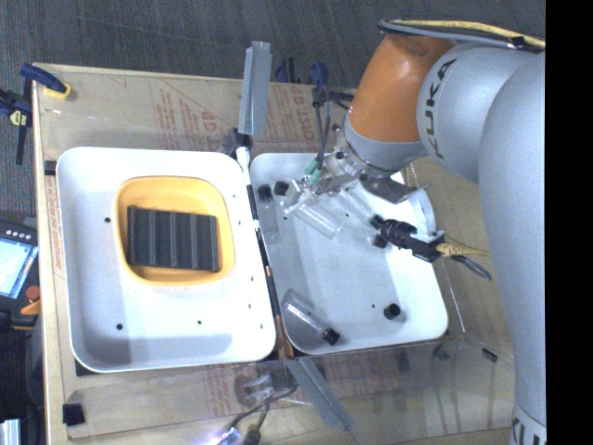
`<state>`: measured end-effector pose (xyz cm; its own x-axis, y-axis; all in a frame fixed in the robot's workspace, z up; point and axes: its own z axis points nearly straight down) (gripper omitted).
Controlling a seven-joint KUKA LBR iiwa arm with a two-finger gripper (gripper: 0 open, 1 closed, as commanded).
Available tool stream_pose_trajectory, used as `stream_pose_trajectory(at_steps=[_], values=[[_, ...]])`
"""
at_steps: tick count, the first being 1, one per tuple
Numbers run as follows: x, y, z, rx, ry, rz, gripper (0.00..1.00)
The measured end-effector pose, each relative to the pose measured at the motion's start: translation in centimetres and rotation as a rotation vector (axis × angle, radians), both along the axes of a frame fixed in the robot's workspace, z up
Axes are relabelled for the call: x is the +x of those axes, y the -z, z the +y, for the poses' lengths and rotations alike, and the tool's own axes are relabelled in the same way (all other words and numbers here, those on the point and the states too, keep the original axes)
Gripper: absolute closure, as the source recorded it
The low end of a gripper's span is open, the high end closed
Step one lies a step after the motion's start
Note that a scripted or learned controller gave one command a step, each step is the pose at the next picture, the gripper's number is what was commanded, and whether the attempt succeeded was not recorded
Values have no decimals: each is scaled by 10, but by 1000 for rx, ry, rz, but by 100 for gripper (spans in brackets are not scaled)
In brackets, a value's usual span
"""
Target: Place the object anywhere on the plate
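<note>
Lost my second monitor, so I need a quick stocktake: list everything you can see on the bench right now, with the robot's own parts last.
Plate: one, yellow, in the left bin.
Ridged block: one, dark grey, lying on the plate.
Left bin: one, white, left half of the bench.
Right bin: one, white, beside the left bin.
Clear plastic piece: one, transparent, near front corner of the right bin.
Bench: one, brown board.
Arm: one, grey with orange band, reaching in from the right.
Gripper: one, over the right bin's far end.

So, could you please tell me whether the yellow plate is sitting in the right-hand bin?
No, the yellow plate lies in the left bin, while the arm reaches over the right bin.
</note>
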<state>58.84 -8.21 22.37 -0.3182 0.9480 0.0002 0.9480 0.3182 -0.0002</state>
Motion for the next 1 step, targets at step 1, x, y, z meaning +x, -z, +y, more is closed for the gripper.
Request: stream_pose_trajectory(at_steps=[1], values=[[33, 9, 61, 0, -241, 0, 100]])
